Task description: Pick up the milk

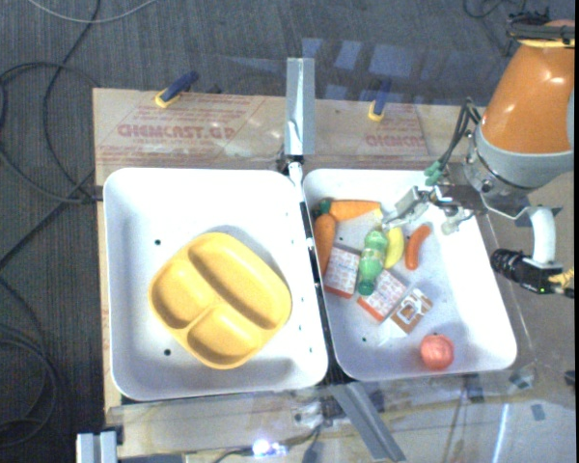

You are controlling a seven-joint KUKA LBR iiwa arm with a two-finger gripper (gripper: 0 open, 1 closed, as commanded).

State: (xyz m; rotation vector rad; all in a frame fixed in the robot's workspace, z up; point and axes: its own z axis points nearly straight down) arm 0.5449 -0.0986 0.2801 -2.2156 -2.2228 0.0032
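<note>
From my remote station I see the claw (417, 204) poised low over the upper part of the right bin (497, 331); whether it is open or closed I cannot tell. The milk (342, 270), a small red-and-white carton, lies in that bin near its left wall, touching a green bottle (372, 259) and well apart from the claw. Carrots (354, 209), a banana (395, 247) and a red apple (437, 352) share the bin. A yellow divided tray (221, 299) sits in the left bin (125, 220).

Bright, even overhead light; glare on clear panels, soft shadows, slightly grainy.
</note>
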